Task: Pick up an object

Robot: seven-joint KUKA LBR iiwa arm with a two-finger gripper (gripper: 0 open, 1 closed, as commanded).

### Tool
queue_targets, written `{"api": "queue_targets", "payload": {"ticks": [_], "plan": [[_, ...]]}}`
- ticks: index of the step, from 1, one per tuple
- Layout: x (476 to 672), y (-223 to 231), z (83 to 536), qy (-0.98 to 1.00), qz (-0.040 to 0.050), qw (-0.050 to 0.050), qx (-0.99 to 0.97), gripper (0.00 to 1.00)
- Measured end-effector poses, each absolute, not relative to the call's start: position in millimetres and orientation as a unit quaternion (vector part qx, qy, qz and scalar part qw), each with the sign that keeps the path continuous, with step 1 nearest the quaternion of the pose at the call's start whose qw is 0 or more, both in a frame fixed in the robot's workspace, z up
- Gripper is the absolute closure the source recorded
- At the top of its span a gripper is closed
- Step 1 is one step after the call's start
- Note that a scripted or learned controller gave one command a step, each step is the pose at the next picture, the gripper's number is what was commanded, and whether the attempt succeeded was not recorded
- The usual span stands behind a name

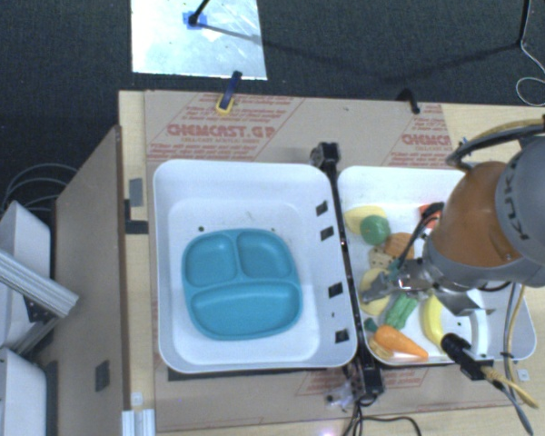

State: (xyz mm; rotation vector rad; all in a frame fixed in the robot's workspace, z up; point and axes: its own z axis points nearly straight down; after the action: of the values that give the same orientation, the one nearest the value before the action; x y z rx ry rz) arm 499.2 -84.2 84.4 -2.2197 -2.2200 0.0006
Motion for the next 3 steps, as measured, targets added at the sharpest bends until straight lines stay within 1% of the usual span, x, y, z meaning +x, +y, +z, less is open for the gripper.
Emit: {"api": "queue_targets", "payload": {"ticks": [1, 2, 3], "plan": [[529.5, -83.9, 84.8, -0.708, -0.0013, -0.002, -0.706, 0.0], [572.9, -154.9, 85.7, -0.706, -0.0007, -0.004, -0.708, 0.0], [595.7, -201.1, 85.7, -0.709, -0.0046, 0.008, -0.705, 0.0]]}}
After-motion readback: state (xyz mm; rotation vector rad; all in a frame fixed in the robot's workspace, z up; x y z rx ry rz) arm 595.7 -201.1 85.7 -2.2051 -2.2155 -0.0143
